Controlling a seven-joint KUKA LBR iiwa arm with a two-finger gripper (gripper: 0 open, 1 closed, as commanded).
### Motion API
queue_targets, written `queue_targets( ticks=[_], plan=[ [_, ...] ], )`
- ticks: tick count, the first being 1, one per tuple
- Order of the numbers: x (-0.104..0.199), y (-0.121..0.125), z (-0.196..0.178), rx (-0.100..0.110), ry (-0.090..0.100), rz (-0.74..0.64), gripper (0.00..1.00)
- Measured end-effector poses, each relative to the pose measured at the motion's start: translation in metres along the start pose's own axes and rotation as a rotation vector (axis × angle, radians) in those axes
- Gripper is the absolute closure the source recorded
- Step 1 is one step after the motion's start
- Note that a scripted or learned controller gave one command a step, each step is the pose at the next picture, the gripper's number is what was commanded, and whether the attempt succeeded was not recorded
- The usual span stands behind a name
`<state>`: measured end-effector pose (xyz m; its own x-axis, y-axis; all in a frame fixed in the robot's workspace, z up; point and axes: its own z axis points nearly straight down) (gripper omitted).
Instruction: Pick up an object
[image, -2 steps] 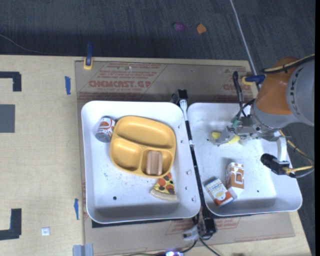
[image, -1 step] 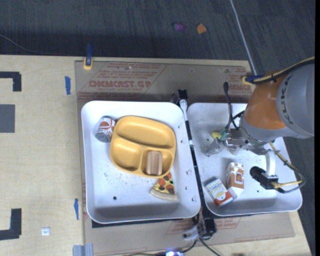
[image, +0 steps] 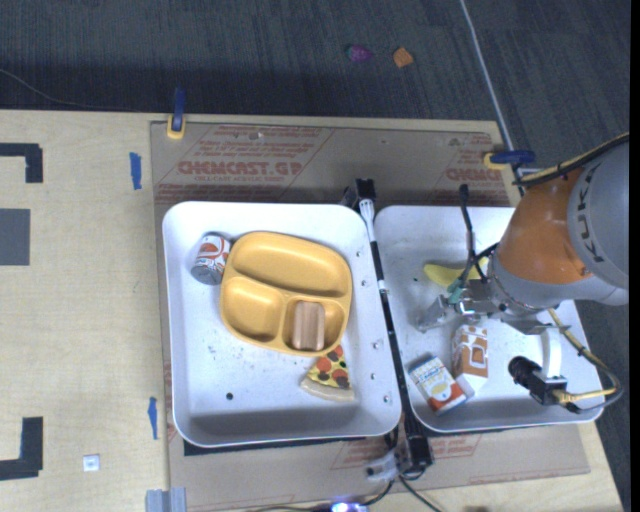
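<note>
Over the right bin (image: 560, 412), the jaws (image: 437, 312) hover beside a yellow banana (image: 443, 272); their state is unclear.

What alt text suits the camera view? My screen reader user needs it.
A grey and orange arm lowers its gripper into the right bin among small packages. The left bin holds a yellow tray, pizza slice and can.
</note>
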<state>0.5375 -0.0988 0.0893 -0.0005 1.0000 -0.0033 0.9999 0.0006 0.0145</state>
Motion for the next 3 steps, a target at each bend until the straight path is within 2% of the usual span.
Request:
queue_targets(
  ticks=[1, 2, 3],
  plan=[
    [-0.004, 0.001, -0.011, -0.006, -0.009, 0.004, 1.00],
    [0.055, -0.008, -0.096, 0.012, 0.004, -0.001, 1.00],
    [0.055, -0.008, -0.096, 0.013, 0.003, 0.000, 0.00]
  ],
)
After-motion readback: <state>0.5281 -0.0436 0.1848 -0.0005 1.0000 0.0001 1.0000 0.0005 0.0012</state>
